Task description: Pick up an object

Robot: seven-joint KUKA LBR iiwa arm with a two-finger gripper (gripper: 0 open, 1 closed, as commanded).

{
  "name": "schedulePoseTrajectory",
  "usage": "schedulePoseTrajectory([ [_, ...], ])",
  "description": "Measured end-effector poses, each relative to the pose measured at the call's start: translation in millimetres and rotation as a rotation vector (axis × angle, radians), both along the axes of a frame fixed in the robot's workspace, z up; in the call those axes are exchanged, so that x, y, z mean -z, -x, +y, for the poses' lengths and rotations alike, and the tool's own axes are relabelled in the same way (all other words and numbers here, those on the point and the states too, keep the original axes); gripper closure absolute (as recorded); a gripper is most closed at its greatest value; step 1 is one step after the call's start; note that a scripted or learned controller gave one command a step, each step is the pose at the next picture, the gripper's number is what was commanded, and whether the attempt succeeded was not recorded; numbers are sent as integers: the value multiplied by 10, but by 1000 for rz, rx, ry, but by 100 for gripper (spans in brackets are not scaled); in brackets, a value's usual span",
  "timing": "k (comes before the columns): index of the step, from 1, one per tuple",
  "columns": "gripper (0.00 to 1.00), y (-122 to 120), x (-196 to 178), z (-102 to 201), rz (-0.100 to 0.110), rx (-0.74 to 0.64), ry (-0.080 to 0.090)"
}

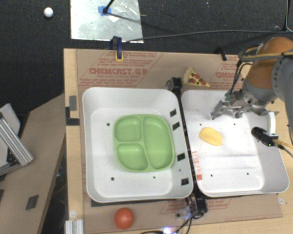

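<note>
Brown cardboard-covered bench [136,67] against black backdrop, bearing two shallow white bins side by side. Left bin [95,130]: green divided tray [143,142] lying flat near its middle. Right bin [244,174]: yellow object [211,136], small, rounded, potato-like, lying on bin floor toward left-centre, apart from walls. Grey arm [278,77] with orange band, reaching in from the right over upper part of right bin. Gripper [228,109] low over bin floor, above-right of yellow object, near but not touching; nothing seen between its fingers; open or closed, cannot tell. Outside bins: pizza-slice toy [196,78] on bench behind right bin; red ball [124,218] at front edge; small white ball [49,12] on backdrop.

Judged by look: yellow object light, probably plastic or foam toy, smooth, curved, apt to roll or squirt out under pinch; not fragile. Best taken across short axis at widest middle, fingers straddling from above, centred to stop slipping sideways.
</note>
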State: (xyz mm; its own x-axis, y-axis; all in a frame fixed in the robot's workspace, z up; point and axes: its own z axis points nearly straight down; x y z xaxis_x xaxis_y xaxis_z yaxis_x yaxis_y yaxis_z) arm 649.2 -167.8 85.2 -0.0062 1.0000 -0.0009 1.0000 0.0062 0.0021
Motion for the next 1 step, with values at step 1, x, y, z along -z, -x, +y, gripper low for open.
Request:
schedulePoseTrajectory([
  [1, 100, -11, -117, 1, -3, -2, 0],
])
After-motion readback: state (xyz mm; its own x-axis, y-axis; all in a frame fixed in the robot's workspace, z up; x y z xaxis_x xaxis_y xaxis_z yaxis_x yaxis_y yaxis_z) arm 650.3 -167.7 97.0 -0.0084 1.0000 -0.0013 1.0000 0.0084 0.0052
